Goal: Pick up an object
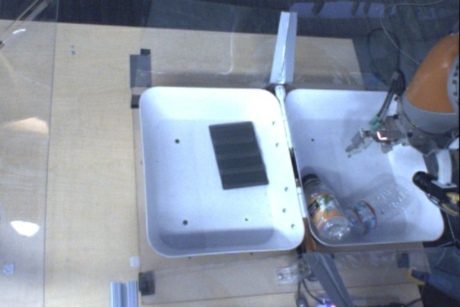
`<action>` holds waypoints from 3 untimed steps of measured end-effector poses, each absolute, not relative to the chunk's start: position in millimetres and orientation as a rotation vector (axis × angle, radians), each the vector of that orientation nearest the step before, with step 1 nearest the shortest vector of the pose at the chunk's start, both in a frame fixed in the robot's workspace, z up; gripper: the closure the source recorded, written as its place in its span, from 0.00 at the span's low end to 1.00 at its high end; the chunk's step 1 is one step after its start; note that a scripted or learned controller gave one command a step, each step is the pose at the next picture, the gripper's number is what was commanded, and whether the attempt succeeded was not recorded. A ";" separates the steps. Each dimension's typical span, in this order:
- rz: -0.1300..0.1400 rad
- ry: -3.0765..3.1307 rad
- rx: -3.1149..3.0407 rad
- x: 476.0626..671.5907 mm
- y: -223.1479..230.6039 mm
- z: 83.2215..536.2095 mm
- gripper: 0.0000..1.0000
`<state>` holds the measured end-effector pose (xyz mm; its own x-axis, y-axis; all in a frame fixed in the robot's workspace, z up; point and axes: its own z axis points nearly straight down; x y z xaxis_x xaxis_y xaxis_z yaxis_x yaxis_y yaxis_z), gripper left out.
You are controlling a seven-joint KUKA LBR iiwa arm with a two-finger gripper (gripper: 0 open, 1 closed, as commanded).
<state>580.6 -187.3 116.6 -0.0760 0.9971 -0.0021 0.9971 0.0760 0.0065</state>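
A dark ridged rectangular pad (238,154) lies flat in the middle of the left bin (165,226). Near the front of the right bin (316,111) lies a clear plastic bottle with an orange label (325,211), its cap end toward the divider. A second clear, crumpled bottle (375,207) lies just to its right, touching it. My gripper (363,140) hangs over the middle of the right bin, pointing left, above and behind the bottles and apart from them. Nothing shows in its grasp.
The grey arm with its orange band (435,79) comes in over the right bin's right side. A metal divider post (282,47) stands behind the joint between the bins. Cables and brackets (316,277) sit at the bench front.
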 end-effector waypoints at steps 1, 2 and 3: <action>0.008 2.507 1.876 537.9 -205.4 88.9 0.00; 0.009 2.635 1.682 491.9 -205.0 89.9 0.00; 0.009 2.603 1.727 492.1 -149.7 90.0 0.00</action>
